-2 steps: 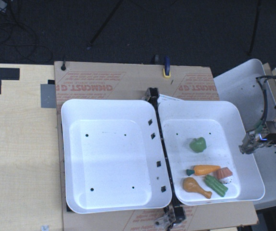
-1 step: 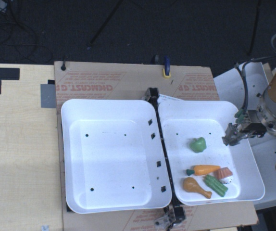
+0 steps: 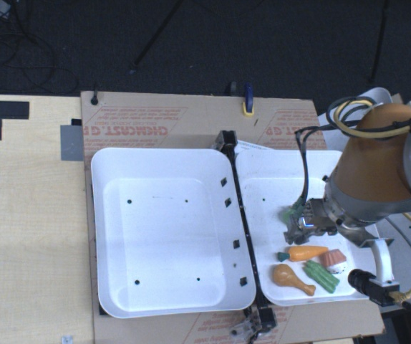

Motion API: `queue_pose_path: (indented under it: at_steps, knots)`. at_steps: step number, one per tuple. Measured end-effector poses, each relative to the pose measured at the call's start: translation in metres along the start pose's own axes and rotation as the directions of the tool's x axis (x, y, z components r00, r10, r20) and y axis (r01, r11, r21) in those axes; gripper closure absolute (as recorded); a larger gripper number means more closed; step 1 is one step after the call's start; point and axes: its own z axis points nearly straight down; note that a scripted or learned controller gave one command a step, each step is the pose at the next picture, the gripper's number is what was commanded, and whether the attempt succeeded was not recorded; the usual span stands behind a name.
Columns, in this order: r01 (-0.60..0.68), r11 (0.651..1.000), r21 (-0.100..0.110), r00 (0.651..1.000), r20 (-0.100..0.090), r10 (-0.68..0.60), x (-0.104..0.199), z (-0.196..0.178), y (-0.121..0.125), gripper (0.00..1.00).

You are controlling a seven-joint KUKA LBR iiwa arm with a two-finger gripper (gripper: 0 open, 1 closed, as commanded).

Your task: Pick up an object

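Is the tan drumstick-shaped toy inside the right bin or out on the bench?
Inside. The drumstick toy lies flat on the right bin's floor near its front rim, beside the green piece.

Cardboard sheet (image 3: 191,124) bears red print (upside down; illegible).

Even overhead light, bright bins, dark bkgd, slightly soft.

I count two shallow white plastic bins (image 3: 112,192), one orange carrot-shaped toy (image 3: 307,253), one tan pear-shaped toy (image 3: 291,279), one green ridged stick (image 3: 321,276), one pink block (image 3: 334,258).
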Motion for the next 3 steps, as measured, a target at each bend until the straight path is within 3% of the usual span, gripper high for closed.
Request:
queue_pose_path:
  at_steps: [1, 2, 3]
  knots:
    - [0.0, 1.0, -0.011, 1.0, 0.004, 0.0, -0.004, -0.097, 0.081, 1.0]
    - [-0.01, 1.0, 0.008, 1.0, 0.001, 0.01, -0.095, 0.028, 0.04, 1.0]
    - [0.003, 1.0, -0.011, 1.0, 0.003, -0.003, -0.046, -0.042, 0.109, 1.0]
